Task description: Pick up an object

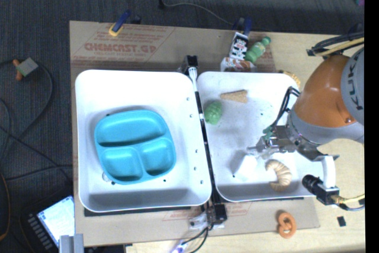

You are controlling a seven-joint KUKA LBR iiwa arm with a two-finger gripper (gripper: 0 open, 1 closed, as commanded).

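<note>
Hand low in right bin, finger state unreadable; croissant just beside it; green ball well apart.

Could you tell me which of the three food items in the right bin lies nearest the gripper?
The croissant, lying just below the gripper. The green ball and the tan wedge sit farther up the right bin.

blue tray; green ball

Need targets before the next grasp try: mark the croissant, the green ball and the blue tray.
croissant (280, 172), camera view, middle of its curved body.
green ball (212, 112), camera view, its top centre.
blue tray (131, 128), camera view, floor of its large upper compartment.
</note>
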